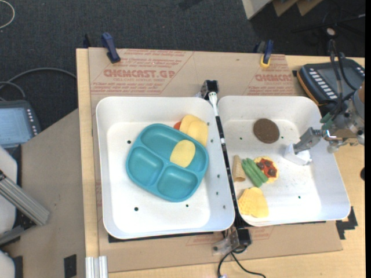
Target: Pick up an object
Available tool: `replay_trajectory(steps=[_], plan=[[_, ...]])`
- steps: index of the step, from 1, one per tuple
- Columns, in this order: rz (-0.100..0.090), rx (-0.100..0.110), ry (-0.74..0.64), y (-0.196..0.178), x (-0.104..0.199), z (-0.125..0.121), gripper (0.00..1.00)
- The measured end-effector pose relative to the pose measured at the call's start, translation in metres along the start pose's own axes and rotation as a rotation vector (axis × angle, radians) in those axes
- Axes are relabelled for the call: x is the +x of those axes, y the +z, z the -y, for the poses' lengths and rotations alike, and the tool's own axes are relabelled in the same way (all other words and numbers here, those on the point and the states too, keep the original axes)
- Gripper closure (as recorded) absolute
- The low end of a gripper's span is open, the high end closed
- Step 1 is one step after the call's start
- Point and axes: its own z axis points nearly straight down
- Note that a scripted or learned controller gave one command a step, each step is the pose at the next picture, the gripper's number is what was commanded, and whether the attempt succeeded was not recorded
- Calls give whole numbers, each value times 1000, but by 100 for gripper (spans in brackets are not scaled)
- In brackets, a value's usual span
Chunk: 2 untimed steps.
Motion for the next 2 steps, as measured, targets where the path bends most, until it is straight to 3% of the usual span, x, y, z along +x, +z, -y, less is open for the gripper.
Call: replay_trajectory(steps=[1,2], plan=[[-6,13,-3,139,26,-27,0],[2,-6,-1,75,21,-42,0]])
